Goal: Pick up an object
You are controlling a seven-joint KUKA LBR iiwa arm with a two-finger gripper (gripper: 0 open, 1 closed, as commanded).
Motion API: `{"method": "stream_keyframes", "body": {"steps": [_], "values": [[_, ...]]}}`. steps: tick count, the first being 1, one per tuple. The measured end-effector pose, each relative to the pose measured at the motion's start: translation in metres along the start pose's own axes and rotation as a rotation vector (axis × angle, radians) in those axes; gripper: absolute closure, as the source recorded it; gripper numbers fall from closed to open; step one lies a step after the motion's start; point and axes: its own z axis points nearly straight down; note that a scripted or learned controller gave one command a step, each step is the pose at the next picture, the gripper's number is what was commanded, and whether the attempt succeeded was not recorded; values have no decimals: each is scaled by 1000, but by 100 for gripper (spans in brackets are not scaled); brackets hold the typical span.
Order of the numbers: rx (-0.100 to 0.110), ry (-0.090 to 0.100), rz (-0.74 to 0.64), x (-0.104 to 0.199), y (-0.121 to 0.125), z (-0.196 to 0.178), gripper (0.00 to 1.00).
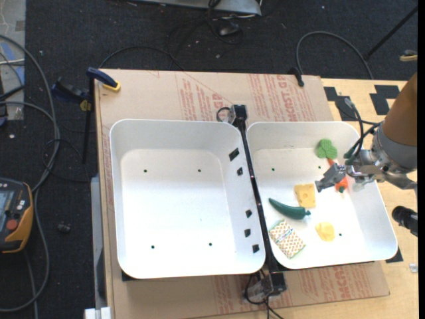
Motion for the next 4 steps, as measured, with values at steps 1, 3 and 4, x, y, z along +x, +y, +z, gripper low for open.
{"method": "stream_keyframes", "body": {"steps": [1, 3, 4], "values": [[7, 2, -3, 51, -21, 118, 0], [-1, 0, -1, 62, 116, 114, 0], [-10, -1, -1, 62, 119, 99, 100]]}}
